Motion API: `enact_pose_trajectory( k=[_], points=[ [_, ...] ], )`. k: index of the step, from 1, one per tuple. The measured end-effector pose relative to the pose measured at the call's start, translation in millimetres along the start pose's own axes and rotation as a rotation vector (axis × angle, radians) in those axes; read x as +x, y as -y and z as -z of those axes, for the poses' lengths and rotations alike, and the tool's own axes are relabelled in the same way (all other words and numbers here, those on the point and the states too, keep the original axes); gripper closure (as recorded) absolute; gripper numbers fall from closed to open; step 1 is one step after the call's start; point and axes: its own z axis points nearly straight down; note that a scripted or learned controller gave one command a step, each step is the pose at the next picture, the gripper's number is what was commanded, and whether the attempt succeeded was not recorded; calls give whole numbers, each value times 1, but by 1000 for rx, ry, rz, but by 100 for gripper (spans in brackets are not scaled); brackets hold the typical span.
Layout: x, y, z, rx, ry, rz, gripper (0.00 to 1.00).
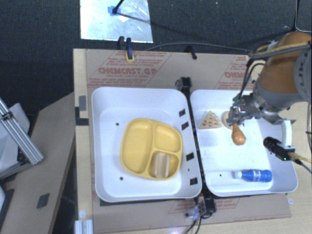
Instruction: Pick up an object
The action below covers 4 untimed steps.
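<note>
The gripper (pixel 236 119) in the right bin (pixel 292 182) sits over a brown drumstick (pixel 238 135); whether it grips it, I cannot tell; pizza slice (pixel 210 121) beside

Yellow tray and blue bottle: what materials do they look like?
Yellow tray: likely molded plastic, matte to satin; uniform color, rounded compartment walls, soft highlights. Blue bottle: probably plastic, glossier; bright highlight along its side, white cap end. Neither is certain from this view.

Grey arm (pixel 285 77) reaching from the right, hand (pixel 236 117) lowered.
</note>
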Motion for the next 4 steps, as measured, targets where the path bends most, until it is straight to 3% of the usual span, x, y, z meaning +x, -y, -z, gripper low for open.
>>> enact_pose_trajectory(
  k=[1, 4],
  points=[
    [0, -2, 42, 1, 0, 1, 100],
    [169, 14, 12, 8, -3, 5, 100]
  ],
)
